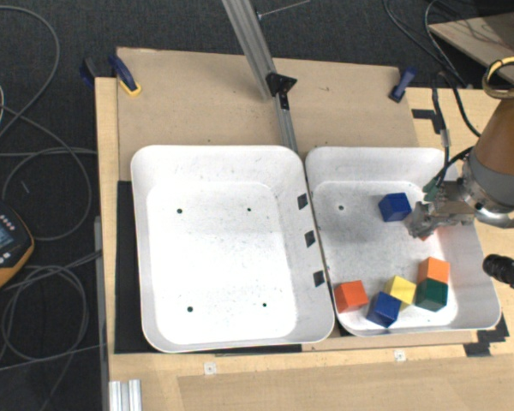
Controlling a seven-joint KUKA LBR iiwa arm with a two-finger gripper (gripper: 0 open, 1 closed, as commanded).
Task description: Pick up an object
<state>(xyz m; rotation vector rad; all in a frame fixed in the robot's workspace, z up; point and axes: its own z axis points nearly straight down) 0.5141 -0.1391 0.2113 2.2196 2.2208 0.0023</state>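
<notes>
The right bin (360, 165) holds several cubes. A blue cube (395, 206) lies near its middle, just left of my gripper (422, 223), which is low over the bin's right side. A small reddish bit shows under the gripper; I cannot tell what it is. Along the front edge lie an orange cube (352, 295), a second blue cube (383, 308), a yellow cube (402, 288), a green cube (431, 294) and another orange cube (433, 271).
The left bin (223, 247) stands beside the right one, with black clips along the shared wall. A metal pole (257, 50) slants in from the top. Cables and a handheld pendant (0, 238) lie on the floor at left.
</notes>
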